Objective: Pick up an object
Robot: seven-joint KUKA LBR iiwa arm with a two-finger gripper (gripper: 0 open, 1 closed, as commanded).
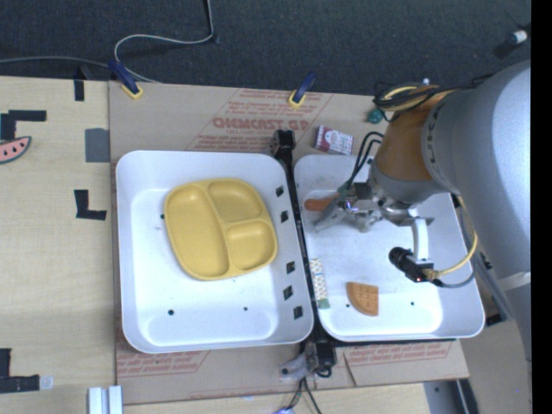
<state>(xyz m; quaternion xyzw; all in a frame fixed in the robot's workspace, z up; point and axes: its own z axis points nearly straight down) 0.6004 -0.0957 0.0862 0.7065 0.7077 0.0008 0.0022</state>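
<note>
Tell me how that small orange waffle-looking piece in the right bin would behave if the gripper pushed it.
The orange waffle piece lies flat on the right bin floor, so it would probably slide rather than roll or tip. It looks small and thin, so likely light. Lying so low, it may be hard for fingers to get under.

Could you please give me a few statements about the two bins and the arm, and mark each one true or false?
1. The yellow divided plate lies in the left bin. True.
2. The orange waffle piece lies on the yellow divided plate. False: it lies on the floor of the right bin, near its front edge.
3. The gripper is over the right bin, near its left wall. True.
4. The yellow divided plate has a single compartment. False: it has three.
5. A small orange-red item lies close beside the gripper. True.
</note>
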